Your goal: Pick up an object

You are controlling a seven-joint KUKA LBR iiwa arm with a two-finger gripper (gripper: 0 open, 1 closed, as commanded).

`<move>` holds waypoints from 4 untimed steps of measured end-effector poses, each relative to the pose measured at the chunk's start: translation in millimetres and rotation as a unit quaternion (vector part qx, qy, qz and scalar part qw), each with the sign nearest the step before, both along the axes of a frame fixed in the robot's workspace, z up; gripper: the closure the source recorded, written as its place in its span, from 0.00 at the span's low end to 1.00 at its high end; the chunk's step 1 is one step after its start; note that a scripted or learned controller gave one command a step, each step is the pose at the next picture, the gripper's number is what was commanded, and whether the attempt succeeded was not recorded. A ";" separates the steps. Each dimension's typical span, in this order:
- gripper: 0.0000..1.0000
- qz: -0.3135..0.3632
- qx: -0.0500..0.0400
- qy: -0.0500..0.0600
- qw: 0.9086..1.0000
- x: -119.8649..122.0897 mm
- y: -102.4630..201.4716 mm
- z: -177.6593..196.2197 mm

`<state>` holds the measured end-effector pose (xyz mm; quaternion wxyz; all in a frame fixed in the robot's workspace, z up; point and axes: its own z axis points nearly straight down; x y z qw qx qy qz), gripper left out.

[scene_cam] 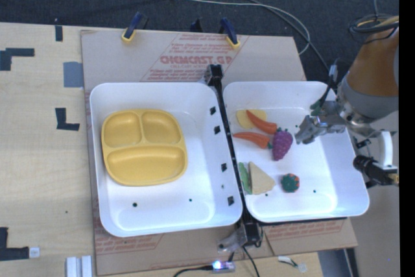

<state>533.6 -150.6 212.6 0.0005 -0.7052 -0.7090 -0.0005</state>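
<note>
— Dark metal jaws (310, 130), hanging low over the right bin (337, 201), just right of the purple grape bunch (281, 144). Open or shut: cannot tell from this angle. Nothing visibly held.

— So, the approach step?

— Judged so. Nearest candidate: the grapes, lying beside two orange carrots (256, 130) and a pale yellow piece (244, 117). Further down, a tan wedge (261, 178), a green strip (244, 176), a small red-and-green fruit (290, 182).

— Next move?

— Probably a short shift left and a drop over the grapes, keeping clear of the carrots touching them.

— And the left bin (117, 217)?

— Holds a yellow divided tray (144, 146).

— Any writing?

— Red print on the cardboard (188, 58) under the bins, upside down, roughly "CHEMCAST"; the rest too small to read.
</note>
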 end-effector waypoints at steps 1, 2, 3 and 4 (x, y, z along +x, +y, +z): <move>1.00 0.000 0.000 0.000 1.000 11.1 54.6 10.9; 1.00 0.000 0.000 0.000 1.000 33.6 108.3 12.9; 1.00 0.000 0.000 0.001 1.000 48.9 159.6 2.7; 1.00 0.000 0.000 0.000 1.000 64.9 219.0 8.2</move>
